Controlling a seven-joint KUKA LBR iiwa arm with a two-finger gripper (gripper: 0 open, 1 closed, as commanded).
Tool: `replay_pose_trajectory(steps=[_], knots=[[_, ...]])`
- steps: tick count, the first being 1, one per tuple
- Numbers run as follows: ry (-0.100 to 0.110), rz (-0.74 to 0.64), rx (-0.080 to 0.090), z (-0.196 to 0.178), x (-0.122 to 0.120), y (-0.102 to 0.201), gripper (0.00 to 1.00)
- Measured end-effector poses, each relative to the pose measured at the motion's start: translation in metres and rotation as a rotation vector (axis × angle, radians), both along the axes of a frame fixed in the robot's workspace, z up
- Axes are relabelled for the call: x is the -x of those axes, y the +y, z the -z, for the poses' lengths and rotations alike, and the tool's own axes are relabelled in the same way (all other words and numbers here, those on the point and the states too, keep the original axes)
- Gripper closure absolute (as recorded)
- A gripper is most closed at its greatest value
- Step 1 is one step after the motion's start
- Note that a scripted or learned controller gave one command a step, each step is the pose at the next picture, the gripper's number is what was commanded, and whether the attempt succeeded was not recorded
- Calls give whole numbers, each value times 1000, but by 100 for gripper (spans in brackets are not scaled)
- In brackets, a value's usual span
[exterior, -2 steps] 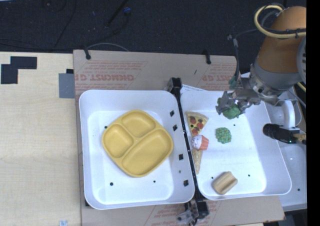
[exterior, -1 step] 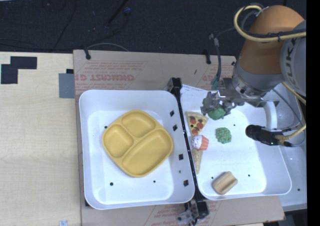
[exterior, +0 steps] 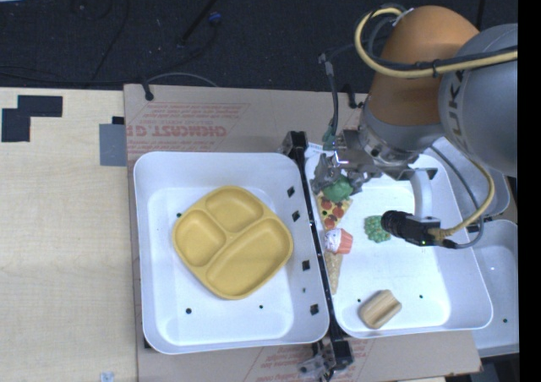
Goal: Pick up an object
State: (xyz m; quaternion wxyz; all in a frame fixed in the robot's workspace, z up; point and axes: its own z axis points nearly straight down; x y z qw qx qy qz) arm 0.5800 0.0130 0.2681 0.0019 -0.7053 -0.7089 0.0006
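Observation:
My gripper (exterior: 331, 176) hangs at the upper left of the right bin (exterior: 439, 308), just over a green toy piece (exterior: 337, 190). Below that lie a pizza-slice toy (exterior: 330, 210), a red and white piece (exterior: 340, 242) and a tan cone (exterior: 332, 269) along the bin's left side. A green broccoli-like toy (exterior: 374, 228) sits mid-bin, and a tan bread roll (exterior: 379, 308) lies near the front. The arm's body hides the bin's back part.
The left bin (exterior: 161, 304) holds a yellow divided plate (exterior: 233, 241). A black divider (exterior: 311, 237) runs between the two bins. A black cable end (exterior: 410, 227) from the arm hangs over the right bin's middle.

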Motion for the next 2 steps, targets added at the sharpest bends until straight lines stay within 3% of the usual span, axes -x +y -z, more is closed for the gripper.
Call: replay_pose_trajectory(steps=[2], knots=[[0,-1,1,13,9,98,100]])
